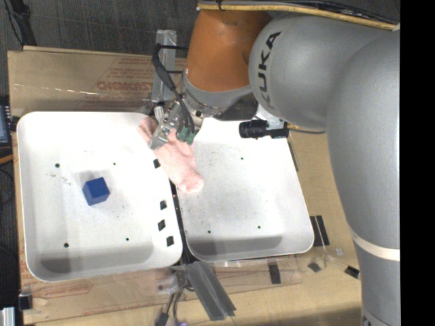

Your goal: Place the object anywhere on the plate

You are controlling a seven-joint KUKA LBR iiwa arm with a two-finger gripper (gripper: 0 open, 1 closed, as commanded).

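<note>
Gripper [171, 129] sits over the seam btwn the two white bins, fingers apparently pinching the top of a pink soft thing [182, 165], prob a cloth or plush, which hangs down across the right bin [272, 202] edge. Blue cube [96, 190] lies loose in the left bin [41, 155], well apart. No plate identifiable, so drop spot unclear.

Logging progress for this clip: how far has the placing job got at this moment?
Done: nothing looks placed; I can't make out a plate in either bin. In hand: the end effector sits at the top of a pink cloth-like object, which drapes over the divide between the left bin and right bin; a real grasp is unclear. A blue cube lies in the left bin. Left: the placement itself.
</note>
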